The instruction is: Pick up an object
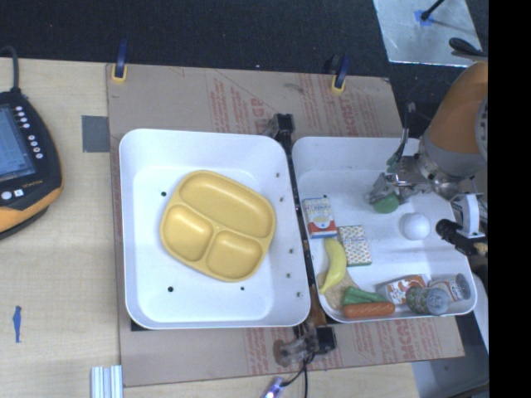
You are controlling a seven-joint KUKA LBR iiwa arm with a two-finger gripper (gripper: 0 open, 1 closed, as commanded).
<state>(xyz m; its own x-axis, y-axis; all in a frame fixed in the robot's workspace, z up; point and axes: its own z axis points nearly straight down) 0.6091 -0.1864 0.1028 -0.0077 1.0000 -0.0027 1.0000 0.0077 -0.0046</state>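
Gripper (386, 191) low over a small green piece (385, 205), its grasp state indeterminable; the piece looks light, rigid, best pinched across its sides.

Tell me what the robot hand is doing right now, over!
Gripper low in the right bin, on a green thing. Not lifted. White ball close beside it; banana and carrot farther off. Yellow tray in the left bin.
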